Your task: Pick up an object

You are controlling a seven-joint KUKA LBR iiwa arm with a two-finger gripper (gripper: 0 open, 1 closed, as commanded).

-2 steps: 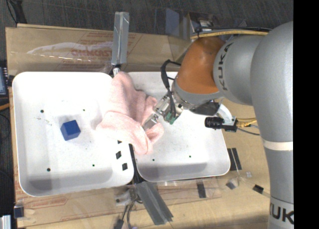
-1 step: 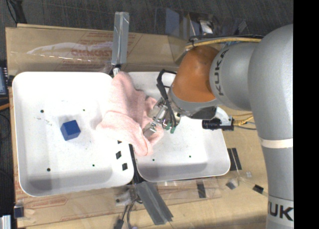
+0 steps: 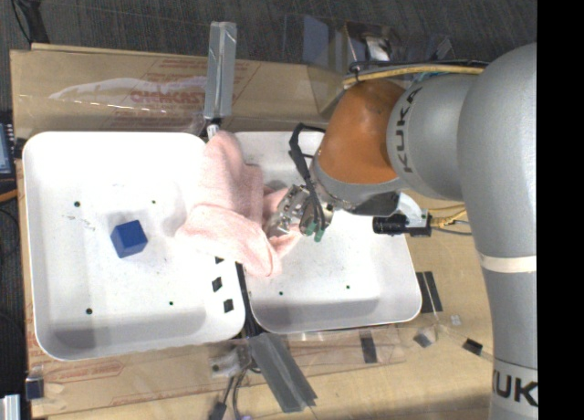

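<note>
While the grey arm [image 3: 474, 162] reaches in from the right and bends over the right bin [image 3: 365, 304], its orange band [image 3: 360, 140] sits above the wrist, and the left bin [image 3: 55, 226] lies just beside the right one on the bench. A pink cloth [image 3: 228, 204] is draped across the shared rims of the two bins, part in each, and the gripper [image 3: 297, 215] is down at the cloth's right edge, touching or nearly touching it; whether its fingers are open or closed I cannot tell. A small blue cube [image 3: 130, 237] rests on the left bin's floor, well apart from the gripper.
</note>
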